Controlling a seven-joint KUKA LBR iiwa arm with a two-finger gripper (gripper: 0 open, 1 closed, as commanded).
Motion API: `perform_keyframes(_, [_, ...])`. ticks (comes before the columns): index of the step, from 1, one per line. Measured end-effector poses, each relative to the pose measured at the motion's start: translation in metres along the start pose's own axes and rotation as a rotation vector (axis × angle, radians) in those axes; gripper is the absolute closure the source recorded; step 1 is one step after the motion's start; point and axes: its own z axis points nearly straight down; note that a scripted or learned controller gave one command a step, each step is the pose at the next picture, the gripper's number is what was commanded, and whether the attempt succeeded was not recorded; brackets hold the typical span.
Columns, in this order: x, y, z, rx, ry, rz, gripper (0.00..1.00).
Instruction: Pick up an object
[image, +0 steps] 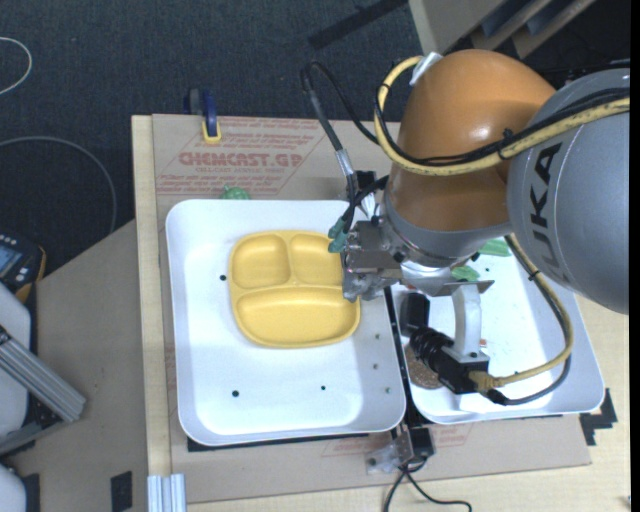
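- While hanging low beside the divided yellow plate (290, 295), hides its working end under the orange wrist band (460, 130); cannot tell whether the gripper (365, 268) is released, clenched or grasping anything.
- Seems to be at the approach step, judging by that position: nothing visibly lifted.
- Likeliest target: the plate, lying just to the gripper's left, its right rim touching or nearly under the gripper, flat on the floor of the left bin (200, 380).
- To do this well: aim for the raised rim rather than the flat compartments, come down square to the edge, close firmly, then lift slowly and watch for tilt.
- Worth guarding against: slipping off smooth, glossy plastic, or catching the bin wall directly below the gripper.
- Plate: hard-looking plastic, rounded square, three shallow compartments split by low ridges, thin lip all round.
- Small teal piece (338, 238) just above-left of the gripper; too small to identify.
- Right bin (570, 370), to the gripper's right: white, shallow, matte, with rounded corners.
- Beneath both bins: printed brown cardboard sheet (250, 150) on the worktop.
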Motion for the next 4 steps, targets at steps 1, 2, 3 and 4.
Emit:
perform_keyframes(1, [-0.01, 0.002, -0.12, -0.015, 0.003, 0.005, 1.0])
perform_keyframes(2, [-0.024, 0.0, -0.04, 0.01, -0.004, 0.01, 1.0])
perform_keyframes(3, [-0.06, 0.027, 0.038, 0.01, -0.004, 0.012, 1.0])
perform_keyframes(4, [0.017, 0.006, 0.002, -0.003, 0.003, -0.003, 1.0])
